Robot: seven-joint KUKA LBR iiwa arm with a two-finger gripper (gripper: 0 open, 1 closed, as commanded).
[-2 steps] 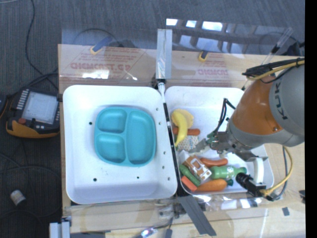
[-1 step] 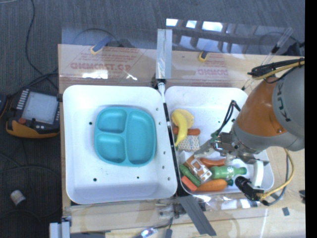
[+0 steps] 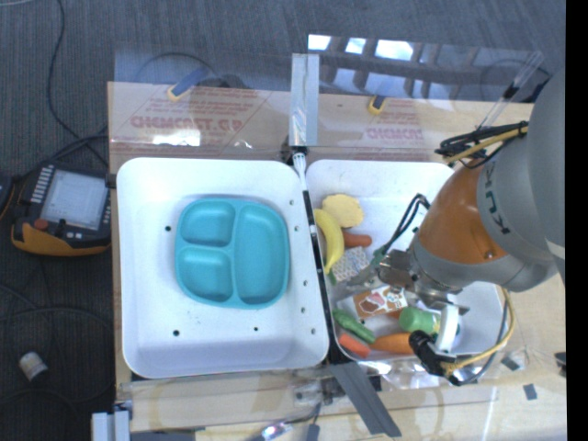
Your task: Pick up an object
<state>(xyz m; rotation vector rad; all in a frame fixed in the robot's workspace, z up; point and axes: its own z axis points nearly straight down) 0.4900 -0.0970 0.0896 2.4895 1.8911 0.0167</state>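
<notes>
In the right bin (image 3: 478, 333) | jaws (image 3: 397, 294) low over heaped toy food, state unclear | banana (image 3: 329, 238) lies up-left of them, long axis running toward the camera | 1 arm.

White bins (image 3: 138, 246). Turquoise tray (image 3: 232, 252). Yellow banana (image 3: 330, 238). Orange carrot (image 3: 393, 344). Green pepper (image 3: 420, 320). Grey arm (image 3: 542, 182), orange band (image 3: 464, 223). Dark grey carpet (image 3: 55, 81). Brown cardboard (image 3: 197, 118), red lettering.

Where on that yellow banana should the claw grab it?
Probably across the middle of the curved yellow toy banana, coming straight down. It lies flat along the divider wall of the right white bin, so its narrow width suits two fingers, though that wall crowds one side.
</notes>
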